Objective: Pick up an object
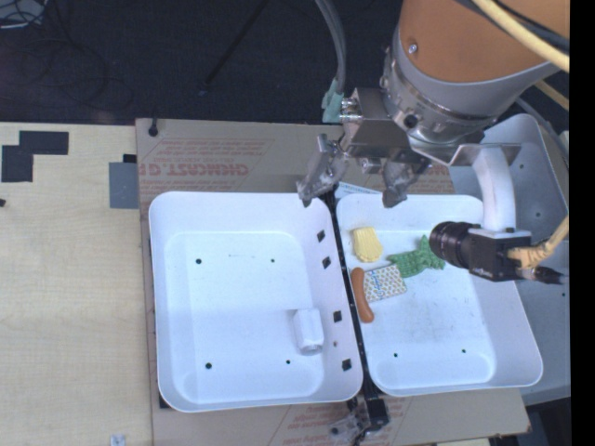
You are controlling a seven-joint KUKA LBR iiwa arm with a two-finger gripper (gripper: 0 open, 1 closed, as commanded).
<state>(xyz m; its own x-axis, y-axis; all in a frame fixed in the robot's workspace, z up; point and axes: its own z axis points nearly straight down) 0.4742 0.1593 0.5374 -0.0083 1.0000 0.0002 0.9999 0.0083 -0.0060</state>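
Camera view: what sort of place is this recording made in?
Probably a robotics lab grasping bench. Two shallow white bins, the left bin and right bin, sit on cardboard under an industrial arm whose gripper hangs open above them; small toy items like a yellow block lie inside.

- Two shallow white bins: the left bin (177, 249) at nine o'clock, the right bin (483, 342) at three.
- One white cylinder (308, 330) in the left bin, toward five o'clock.
- In the right bin, toward ten o'clock: one yellow block (367, 243), one orange sausage (362, 295), one checkered packet (385, 282), one green piece (418, 259).
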